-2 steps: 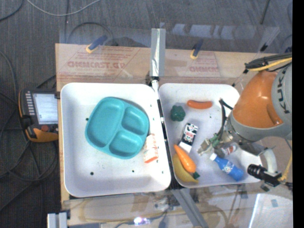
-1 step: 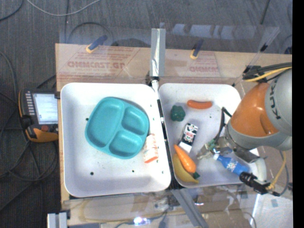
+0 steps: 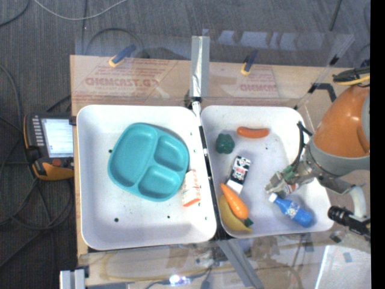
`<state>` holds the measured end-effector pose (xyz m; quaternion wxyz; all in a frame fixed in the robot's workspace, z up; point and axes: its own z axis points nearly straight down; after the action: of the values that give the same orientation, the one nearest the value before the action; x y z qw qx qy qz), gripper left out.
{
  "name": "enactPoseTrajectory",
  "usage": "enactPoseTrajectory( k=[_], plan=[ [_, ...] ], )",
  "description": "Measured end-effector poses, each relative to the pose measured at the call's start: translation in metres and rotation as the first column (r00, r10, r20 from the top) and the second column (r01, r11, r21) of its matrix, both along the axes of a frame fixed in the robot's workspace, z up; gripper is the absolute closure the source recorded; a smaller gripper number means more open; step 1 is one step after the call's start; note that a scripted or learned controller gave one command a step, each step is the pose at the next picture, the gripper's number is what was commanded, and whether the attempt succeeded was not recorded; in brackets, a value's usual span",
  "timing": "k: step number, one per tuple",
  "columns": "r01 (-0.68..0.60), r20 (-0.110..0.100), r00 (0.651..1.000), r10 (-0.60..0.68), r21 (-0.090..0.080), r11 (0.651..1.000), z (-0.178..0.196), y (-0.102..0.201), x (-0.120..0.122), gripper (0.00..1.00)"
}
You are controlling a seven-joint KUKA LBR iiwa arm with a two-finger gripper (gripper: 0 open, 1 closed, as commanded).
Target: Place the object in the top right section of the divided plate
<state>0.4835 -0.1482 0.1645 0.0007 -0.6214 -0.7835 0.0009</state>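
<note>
Clearly the gripper [image 3: 281,185] is low in the right bin [image 3: 264,114], at the right side of the frame, and it sits just above the white cap of the blue bottle [image 3: 293,211]. Whether it is open or closed I cannot tell; the tip is a small blurred tangle, and I see nothing held in it. I judge the bottle to be the object to take, because it is the nearest one. It lies flat, with its long axis going from the cap at upper left to the base at lower right, so it lies just below and right of the tip.

Further left are the carrot [image 3: 236,202] and a black-and-white carton [image 3: 240,170], well apart from the tip. Farthest is the divided plate [image 3: 129,161] in the left bin [image 3: 96,221]; its top right section [image 3: 171,152] is bare. The orange band of the arm hides part of the bin's right wall.
</note>
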Motion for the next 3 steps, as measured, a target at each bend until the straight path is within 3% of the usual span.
enactPoseTrajectory(
  k=[2, 3],
  plan=[
    [-0.039, 0.0, 0.999, 0.039, -0.002, 0.999, 0.018, -0.076, 0.0, 1.0],
    [-0.04, 0.0, 0.999, 0.04, -0.002, 0.999, 0.027, -0.076, 0.0, 1.0]
  ],
)
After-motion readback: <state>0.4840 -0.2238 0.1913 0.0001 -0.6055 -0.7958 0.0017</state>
